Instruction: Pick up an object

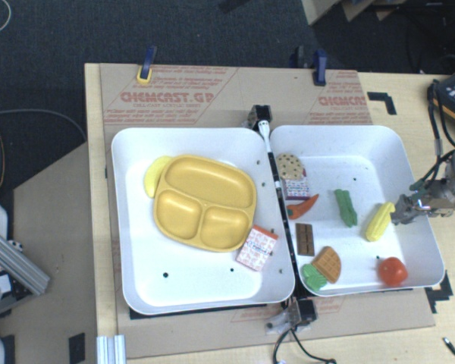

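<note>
At the right bin's [409,165] three o'clock rim we see the claw [406,209] touching the yellow corn [379,221]; whether it is apart or together, we cannot tell.

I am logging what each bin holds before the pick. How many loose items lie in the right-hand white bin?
8: patterned box, red chilli, brown bar, green pod, yellow corn by the gripper, waffle, green leaf, red tomato. Overlaps may hide more.

Small yellow plastic corn cob [379,221], lying tilted on the floor of the right white bin [379,146] near its right edge, just beside a green plastic pickle [346,207].
</note>
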`<state>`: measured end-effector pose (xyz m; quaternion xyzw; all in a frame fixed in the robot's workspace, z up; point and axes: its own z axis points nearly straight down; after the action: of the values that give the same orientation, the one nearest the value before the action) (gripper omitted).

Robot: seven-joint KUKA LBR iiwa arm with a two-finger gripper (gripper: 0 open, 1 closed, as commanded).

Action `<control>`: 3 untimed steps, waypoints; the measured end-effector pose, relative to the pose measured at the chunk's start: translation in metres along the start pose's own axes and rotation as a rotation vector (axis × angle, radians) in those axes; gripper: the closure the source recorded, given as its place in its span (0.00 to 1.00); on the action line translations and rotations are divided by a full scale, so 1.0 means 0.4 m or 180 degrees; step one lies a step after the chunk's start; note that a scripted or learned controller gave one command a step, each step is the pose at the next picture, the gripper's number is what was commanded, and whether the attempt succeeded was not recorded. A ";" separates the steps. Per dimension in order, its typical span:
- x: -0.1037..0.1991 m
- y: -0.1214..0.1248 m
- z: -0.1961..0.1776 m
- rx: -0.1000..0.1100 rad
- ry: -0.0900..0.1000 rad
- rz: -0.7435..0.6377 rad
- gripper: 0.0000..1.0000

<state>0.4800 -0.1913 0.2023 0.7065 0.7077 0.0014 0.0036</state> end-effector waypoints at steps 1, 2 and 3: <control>-0.001 0.004 -0.061 0.0005 0.0001 0.0002 1.00; 0.135 0.065 -0.079 0.0010 0.0013 -0.0016 1.00; 0.290 0.106 -0.070 0.0015 0.0016 -0.0017 1.00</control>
<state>0.5221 -0.0753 0.2304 0.7046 0.7096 0.0015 0.0002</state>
